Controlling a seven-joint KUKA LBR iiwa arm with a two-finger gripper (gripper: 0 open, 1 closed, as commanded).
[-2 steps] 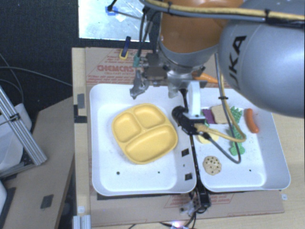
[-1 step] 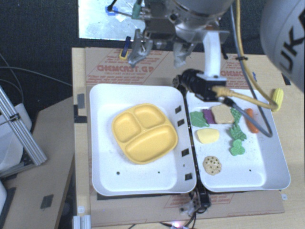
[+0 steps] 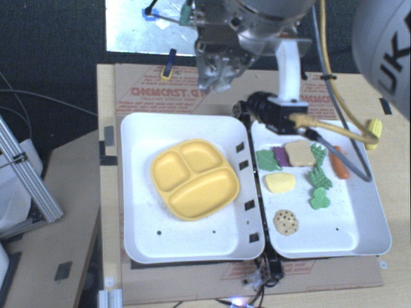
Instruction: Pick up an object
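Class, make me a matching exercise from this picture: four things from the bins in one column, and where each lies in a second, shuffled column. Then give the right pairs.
Things:
1. yellow tray
2. cookie
3. carrot
4. toast

Places:
A. nearest the right bin's front edge
B. far right of the toy food, by the cable
C. middle of the left bin
D. back of the right bin, beside the purple piece

Pairs: 1-C, 2-A, 3-B, 4-D
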